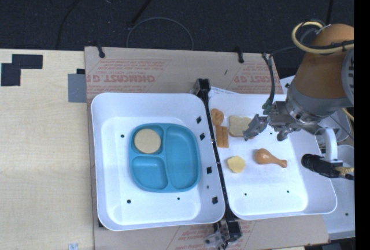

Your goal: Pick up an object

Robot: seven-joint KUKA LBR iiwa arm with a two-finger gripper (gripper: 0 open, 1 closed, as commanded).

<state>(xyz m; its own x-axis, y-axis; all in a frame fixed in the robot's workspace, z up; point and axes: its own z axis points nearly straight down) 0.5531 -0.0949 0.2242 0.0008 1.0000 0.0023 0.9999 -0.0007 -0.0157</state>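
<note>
**Gripper hanging over the right bin, toast piece closest below it**

A pale wooden bench is carrying a cardboard sheet [144,73] under two shallow white bins, with dark carpet and loose cables lying behind at twelve o'clock. The left bin [110,197] is holding a blue sectioned tray [173,162], and a round tan disc [147,140] is sitting in the tray's upper-left compartment. The right bin [272,200] is holding the loose food pieces: a small brown piece [217,116] near the divider, an orange stick [222,137] just below it, a pale toast-like slab [238,125], a yellow lump [235,164] and a tan drumstick shape [270,157].

The arm is reaching in from three o'clock, its orange band showing above the wrist, and the gripper [266,127] is hovering over the upper middle of the right bin. Its two fingers are standing apart, one pointing toward nine o'clock beside the slab, the other toward six; nothing is sitting between them.

The relation that matters: the slab is lying just at nine o'clock of the gripper, its edge seemingly under the left fingertip, while the drumstick is lying near at six o'clock, its long axis running roughly from nine to four. Either looks reachable; the slab seems the nearer candidate, though being flat it is likely harder to pinch.
</note>
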